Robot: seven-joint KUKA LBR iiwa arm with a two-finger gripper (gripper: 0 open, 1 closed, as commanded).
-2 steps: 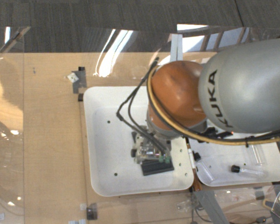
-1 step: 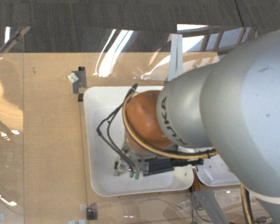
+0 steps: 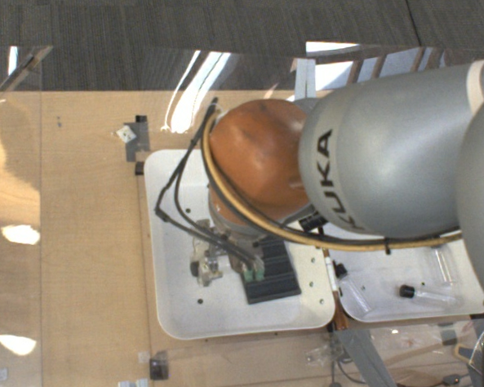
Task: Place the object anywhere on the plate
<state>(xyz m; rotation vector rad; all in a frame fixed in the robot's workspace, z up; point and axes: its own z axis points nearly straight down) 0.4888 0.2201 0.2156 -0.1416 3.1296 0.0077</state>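
I'm seeing the gripper (image 3: 218,264) hanging low over the left bin (image 3: 175,307), just beside a black ridged block (image 3: 271,273); I cannot tell what its jaws are doing, or which item is the object; a clear tube (image 3: 424,294) is lying in the right bin (image 3: 372,307).

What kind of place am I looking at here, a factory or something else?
Most likely a robotics test lab, not a factory: a KUKA arm reaches over two shallow white bins on a wooden bench, with carpet behind.
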